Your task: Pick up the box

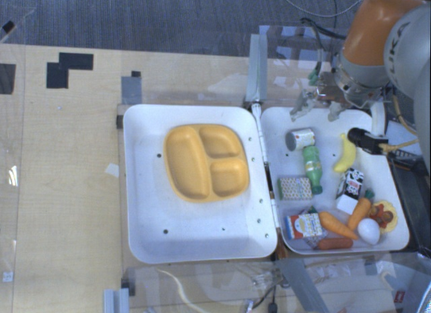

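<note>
Box, small speckled grey-green carton (295,188), lies just left of green bottle (312,167); gripper (316,101) jaws wide, holding nothing, should descend squarely, avoiding bottle.

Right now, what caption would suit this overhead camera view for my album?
Robot claw poised over the far end of a toy-food bin, beside a yellow divided tray.

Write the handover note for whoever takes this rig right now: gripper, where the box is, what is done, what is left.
Gripper: above the far edge of the right bin, nothing between its fingers.
Box: small patterned one, lying flat in the right bin beside the green bottle, apart from the gripper.
Left bin holds the yellow divided tray.
Done: nothing yet.
Left: move to the box, grasp it, lift it.
</note>
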Robot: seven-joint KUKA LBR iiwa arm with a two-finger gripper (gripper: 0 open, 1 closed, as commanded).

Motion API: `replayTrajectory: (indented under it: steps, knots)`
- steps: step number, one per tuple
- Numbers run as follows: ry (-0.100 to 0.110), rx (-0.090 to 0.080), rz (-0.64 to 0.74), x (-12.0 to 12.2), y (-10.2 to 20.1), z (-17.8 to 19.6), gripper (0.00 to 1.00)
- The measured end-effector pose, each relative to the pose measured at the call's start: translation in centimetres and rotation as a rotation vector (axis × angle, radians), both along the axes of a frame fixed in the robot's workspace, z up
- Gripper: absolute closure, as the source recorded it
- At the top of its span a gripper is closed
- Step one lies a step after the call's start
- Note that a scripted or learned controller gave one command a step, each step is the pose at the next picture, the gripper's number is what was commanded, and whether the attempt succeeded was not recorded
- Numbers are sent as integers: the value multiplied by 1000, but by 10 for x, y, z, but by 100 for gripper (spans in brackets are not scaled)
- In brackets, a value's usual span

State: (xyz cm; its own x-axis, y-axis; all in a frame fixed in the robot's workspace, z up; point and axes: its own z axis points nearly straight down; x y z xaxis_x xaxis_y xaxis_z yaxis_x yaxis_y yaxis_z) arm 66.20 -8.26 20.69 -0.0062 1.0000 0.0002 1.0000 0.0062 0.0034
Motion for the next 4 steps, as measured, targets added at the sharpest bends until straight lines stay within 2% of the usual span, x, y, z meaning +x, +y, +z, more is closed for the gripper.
replayTrajectory:
  steps: [1, 2, 3, 4]
  knots:
    - [0, -1, 119, -80, -18, -85, 0]
    - [-30, -3, 33, -130, -14, -108, 0]
    - [-37, -3, -54, -163, -4, -110, 0]
    - [-34, -2, -84, -164, -2, -111, 0]
